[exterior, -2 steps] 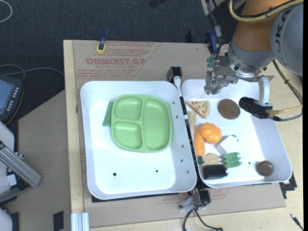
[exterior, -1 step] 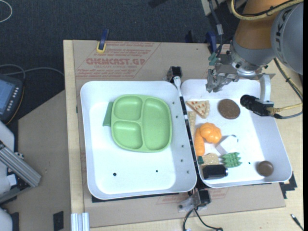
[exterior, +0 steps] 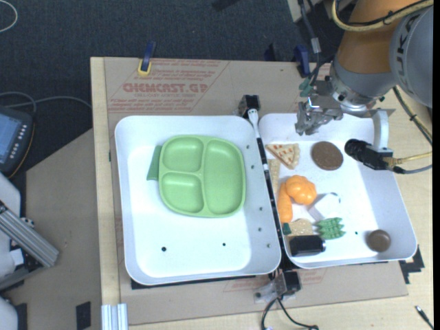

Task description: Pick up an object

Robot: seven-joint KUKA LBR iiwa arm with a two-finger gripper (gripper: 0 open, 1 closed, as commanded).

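- Table (exterior: 103, 184): two white bins side by side, left bin (exterior: 137, 239), right bin (exterior: 392, 205).
- Arm (exterior: 385, 33): enters from upper right of frame.
- Green divided plate (exterior: 203, 176): centre of left bin.
- Hand (exterior: 311, 119): over upper left of right bin; finger state cannot tell, nothing seen held.
- Right bin items: orange toy (exterior: 300, 188) at centre left, brown disc (exterior: 327, 155) upper centre, sandwich wedge (exterior: 284, 154) upper left, green piece (exterior: 330, 228) lower centre, brown ball (exterior: 378, 239) lower right.

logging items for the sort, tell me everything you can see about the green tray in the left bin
The green tray is a pale green divided plate, plastic-looking, with rounded corners and three compartments: two smaller ones on its left side, one longer one on its right. It lies flat and right way up on the floor of the left bin, toward the far half, slightly rotated. Its compartments hold nothing. A darker green edge shows at its left side.
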